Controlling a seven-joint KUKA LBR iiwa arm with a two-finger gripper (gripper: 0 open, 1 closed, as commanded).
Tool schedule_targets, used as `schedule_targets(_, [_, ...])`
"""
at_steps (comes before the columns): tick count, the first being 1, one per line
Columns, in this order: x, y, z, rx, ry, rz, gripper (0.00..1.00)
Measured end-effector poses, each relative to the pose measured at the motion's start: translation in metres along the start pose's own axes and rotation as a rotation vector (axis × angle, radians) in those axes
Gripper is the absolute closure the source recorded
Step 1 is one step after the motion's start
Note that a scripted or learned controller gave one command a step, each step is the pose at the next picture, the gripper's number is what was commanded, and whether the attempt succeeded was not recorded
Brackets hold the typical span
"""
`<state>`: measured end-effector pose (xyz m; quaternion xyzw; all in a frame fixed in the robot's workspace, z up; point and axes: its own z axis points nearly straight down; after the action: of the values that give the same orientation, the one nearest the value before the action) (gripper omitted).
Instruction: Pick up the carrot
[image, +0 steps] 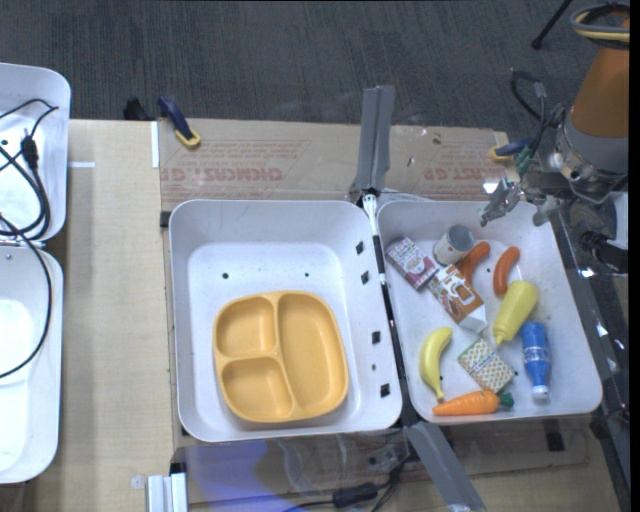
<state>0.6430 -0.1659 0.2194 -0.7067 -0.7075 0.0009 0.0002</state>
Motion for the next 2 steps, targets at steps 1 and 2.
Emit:
schedule_targets(1, [-0.017, 0.016, 0.065, -0.002, 0.000, -0.434, 0.00])
schedule_targets(2, [-0.056, 0.013, 0.113, -0.004, -0.001, -0.817, 0.00])
